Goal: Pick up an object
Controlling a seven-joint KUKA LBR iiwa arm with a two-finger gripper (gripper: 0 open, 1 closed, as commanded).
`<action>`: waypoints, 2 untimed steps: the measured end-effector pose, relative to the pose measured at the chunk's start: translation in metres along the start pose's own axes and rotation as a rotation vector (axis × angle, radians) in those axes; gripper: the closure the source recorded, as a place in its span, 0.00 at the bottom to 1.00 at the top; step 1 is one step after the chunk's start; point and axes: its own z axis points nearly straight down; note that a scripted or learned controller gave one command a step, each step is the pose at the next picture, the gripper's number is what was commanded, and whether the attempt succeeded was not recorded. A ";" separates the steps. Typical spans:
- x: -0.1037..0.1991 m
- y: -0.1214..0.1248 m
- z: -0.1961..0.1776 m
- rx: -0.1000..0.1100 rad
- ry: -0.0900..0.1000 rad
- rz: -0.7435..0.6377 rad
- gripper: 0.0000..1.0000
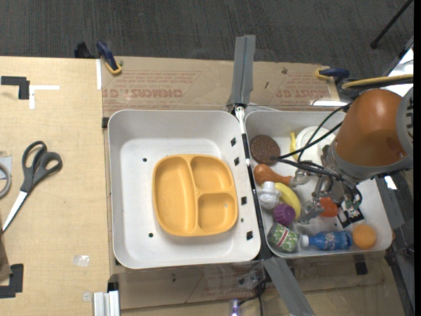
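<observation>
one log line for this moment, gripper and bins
gripper: low in right bin, over toys | grasp: cannot tell | nearest: banana, blue bottle | left bin: yellow tray

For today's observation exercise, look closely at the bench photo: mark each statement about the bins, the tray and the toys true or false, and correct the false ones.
1. The yellow divided tray lies in the left bin. True.
2. The banana lies in the left bin. False: it lies in the right bin, among the other toys.
3. The scissors lie inside a bin. False: they lie on the bench, left of both bins.
4. The gripper is over the right bin. True.
5. The blue bottle lies on its side. True.
</observation>
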 end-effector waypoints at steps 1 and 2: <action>-0.004 0.018 0.000 0.001 0.000 0.041 0.00; -0.065 0.008 0.000 0.001 -0.001 0.131 0.00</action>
